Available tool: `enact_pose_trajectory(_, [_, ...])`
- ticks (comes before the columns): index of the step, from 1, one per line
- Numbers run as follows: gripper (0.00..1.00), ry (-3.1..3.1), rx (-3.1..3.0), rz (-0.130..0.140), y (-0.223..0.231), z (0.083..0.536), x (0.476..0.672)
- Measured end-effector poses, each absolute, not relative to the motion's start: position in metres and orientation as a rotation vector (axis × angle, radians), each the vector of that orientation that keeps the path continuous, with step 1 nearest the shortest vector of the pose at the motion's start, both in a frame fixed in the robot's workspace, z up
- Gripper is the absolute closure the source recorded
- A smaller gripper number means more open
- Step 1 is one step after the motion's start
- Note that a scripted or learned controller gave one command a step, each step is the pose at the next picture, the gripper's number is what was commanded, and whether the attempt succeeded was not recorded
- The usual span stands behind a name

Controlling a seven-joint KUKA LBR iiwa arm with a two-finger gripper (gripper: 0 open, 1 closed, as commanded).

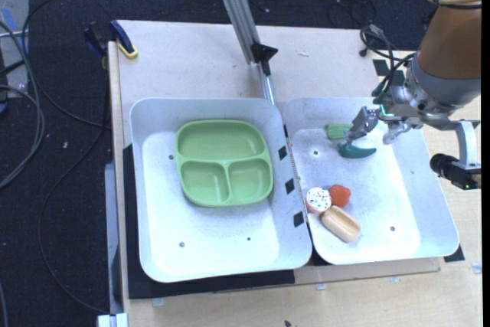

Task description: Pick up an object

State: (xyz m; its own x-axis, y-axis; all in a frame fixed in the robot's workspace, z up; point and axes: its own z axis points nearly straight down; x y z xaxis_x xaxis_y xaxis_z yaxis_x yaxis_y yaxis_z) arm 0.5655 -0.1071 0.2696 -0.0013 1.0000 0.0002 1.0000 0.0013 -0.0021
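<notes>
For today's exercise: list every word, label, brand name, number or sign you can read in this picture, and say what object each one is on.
None can be read.
The white round piece in the right bin carries small dark specks, too small to read as characters.
The green divided plate, the left bin and the bench bear no print.

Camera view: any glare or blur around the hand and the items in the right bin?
Camera view: soft overall; the hand is slightly blurred over the dark green item; the right bin is bright but not blown out; the food cluster reads clearly.
</notes>
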Motion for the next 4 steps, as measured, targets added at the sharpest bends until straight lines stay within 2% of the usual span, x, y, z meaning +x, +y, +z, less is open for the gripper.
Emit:
enact_pose_trajectory(1, [0.0, -2.223, -2.22, 0.001, -0.107, 0.27, 0.566])
enact_pose_trajectory(4, [0.0, -2.219, -2.22, 0.004, -0.094, 0.134, 0.562])
